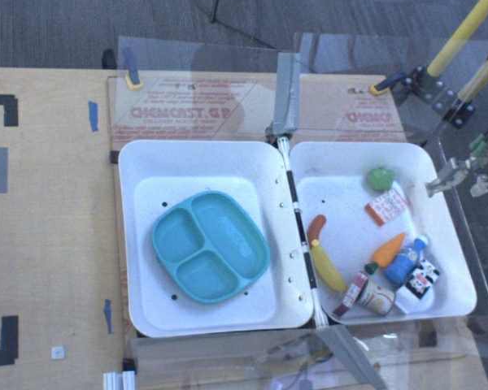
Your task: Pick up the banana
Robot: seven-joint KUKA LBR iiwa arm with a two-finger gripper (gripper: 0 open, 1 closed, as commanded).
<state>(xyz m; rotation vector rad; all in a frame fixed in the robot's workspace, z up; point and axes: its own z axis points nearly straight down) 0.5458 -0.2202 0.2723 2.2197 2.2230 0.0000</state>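
We see the gripper (454, 177) at the right rim of the right bin (354, 154), above the bin wall; we cannot tell how its jaws stand. The banana (326, 267) lies well away from the jaws, across the bin near the divider, flat on the floor, its upper end just beside a red-brown sausage-like piece (315, 227). We judge it untouched and free to be reached from above. Nearer the jaws lie a green round item (381, 178) and a red-and-white packet (387, 207); farther off are a carrot (388, 250), a blue bottle (403, 264), a small can (375, 298) and a black-and-white carton (421, 281). Beyond the divider, the left bin (146, 165) holds a teal divided plate (211, 246). Both bins rest on the counter (45, 218).
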